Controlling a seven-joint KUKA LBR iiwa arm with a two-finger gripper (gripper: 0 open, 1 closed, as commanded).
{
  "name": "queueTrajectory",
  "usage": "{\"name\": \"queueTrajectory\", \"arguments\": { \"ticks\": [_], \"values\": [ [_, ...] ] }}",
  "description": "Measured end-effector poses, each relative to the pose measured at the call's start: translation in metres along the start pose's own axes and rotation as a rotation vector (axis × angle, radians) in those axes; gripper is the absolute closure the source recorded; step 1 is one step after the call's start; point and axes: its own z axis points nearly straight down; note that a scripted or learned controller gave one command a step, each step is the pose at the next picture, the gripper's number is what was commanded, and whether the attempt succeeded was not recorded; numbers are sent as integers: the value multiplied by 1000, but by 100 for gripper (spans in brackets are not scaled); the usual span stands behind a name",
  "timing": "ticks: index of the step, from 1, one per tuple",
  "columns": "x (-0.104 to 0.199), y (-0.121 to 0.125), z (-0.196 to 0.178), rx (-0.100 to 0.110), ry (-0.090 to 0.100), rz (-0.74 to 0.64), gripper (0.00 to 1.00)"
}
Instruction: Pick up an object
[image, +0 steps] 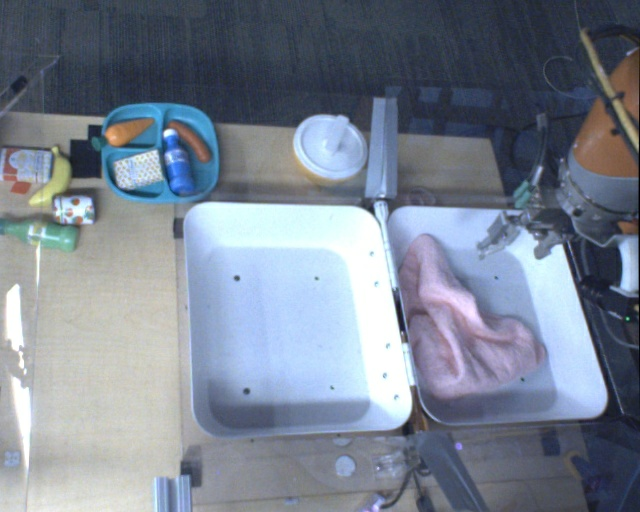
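A soft pink cloth (462, 322) lies crumpled in the right bin (570, 385). It is the one thing in the two bins, so it is likely the thing to pick up. It sits toward the left side of that bin, bunched in folds, with a fat lump at the near end. The folds stick up, which should give the jaws something to pinch.

The gripper (518, 232) hangs over the far right corner of the same bin, above the white floor and a little apart from the cloth. Its jaws are apart and nothing is between them. It looks like the arm (603, 160) is getting ready to go down, but it would need to move left and nearer to be over the cloth.

The left bin (290, 320) sits just beside the right one. On the counter (90, 350) behind them is a white lid (330, 147) and a blue tray (205, 135) of toy food. A banana (52, 180), a small can (74, 209) and a green bottle (40, 235) lie at the far left, out of the arm's way.
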Motion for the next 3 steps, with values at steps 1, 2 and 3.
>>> {"name": "queueTrajectory", "arguments": {
  "ticks": [1,2,3],
  "values": [
    [0,0,0,0,0,0,0],
    [-28,-14,28,-1,1,76,0],
    [16,-7,165,-4,0,73,0]
  ]
}}
